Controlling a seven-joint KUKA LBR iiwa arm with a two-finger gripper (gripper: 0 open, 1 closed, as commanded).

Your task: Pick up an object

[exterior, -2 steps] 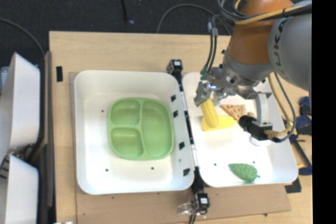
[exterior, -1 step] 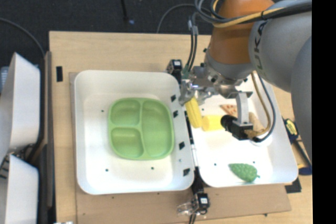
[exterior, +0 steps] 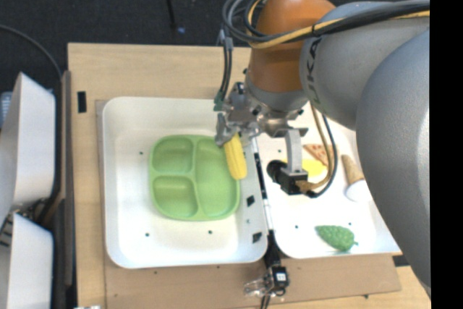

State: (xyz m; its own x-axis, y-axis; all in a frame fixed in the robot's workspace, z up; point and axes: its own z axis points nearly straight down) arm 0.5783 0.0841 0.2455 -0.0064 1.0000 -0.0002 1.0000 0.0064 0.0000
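End effector (exterior: 233,135) clamped on yellow corn cob (exterior: 234,158).
I see it over the glossy green divided plate (exterior: 189,179).

**Words and signs**

Dark letters run down the side of the grey arm (exterior: 312,58), just below its orange band. They look like part of the maker's name, but they are cut off and too hard to read.
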